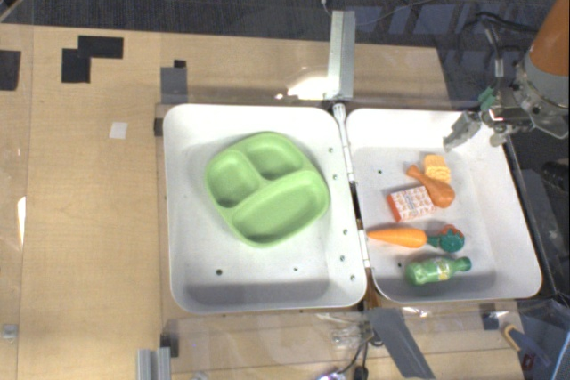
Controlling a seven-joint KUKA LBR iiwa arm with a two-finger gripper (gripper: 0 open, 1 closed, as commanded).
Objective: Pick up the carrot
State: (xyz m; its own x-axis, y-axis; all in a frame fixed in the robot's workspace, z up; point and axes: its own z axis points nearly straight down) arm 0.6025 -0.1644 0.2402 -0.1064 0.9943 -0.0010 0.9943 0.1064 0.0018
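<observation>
Pincer [465, 131] is seen hovering at the far right bin [517, 218], its state not discernible, while the carrot [398, 237], lying near-left there, is judged light, rigid, smooth plastic, best taken across its thick orange middle.
</observation>
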